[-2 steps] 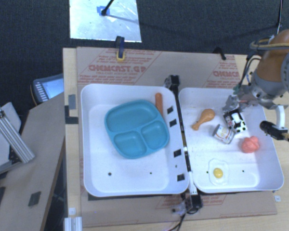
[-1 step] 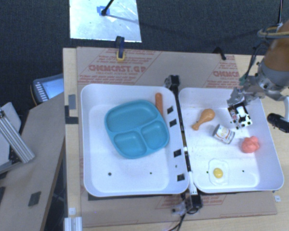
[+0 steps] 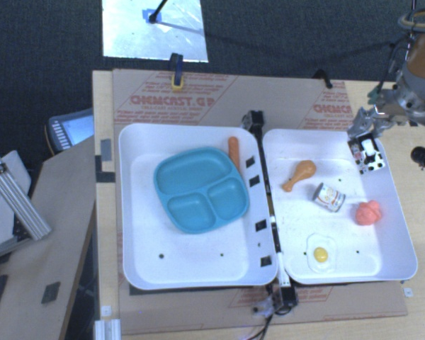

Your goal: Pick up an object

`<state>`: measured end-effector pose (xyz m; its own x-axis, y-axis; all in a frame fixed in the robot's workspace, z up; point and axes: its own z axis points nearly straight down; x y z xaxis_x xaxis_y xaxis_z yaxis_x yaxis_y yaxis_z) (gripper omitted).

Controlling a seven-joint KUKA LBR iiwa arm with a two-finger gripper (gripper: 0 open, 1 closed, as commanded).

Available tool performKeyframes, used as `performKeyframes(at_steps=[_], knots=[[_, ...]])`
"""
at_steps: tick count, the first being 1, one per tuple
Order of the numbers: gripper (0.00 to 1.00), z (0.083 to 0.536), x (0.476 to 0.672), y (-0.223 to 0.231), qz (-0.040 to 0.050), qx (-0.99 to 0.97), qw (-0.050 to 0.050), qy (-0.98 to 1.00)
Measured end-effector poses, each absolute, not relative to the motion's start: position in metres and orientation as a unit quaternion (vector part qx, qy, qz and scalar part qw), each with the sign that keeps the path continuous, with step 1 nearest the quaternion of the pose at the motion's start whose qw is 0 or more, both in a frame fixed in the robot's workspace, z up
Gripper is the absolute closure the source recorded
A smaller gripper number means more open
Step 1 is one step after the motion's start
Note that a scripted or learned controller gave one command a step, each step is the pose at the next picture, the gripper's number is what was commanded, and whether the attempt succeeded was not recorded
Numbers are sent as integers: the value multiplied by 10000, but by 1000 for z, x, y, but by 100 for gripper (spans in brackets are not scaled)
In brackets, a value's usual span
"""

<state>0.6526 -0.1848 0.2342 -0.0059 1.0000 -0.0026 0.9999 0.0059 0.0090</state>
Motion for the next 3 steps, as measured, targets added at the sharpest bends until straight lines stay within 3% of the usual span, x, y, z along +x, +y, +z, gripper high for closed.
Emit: performKeyframes(at_steps=[1, 3], knots=[[100, 235, 654, -185, 8, 7051, 17, 7092], [100, 222, 642, -68, 7, 7037, -8, 7105]])
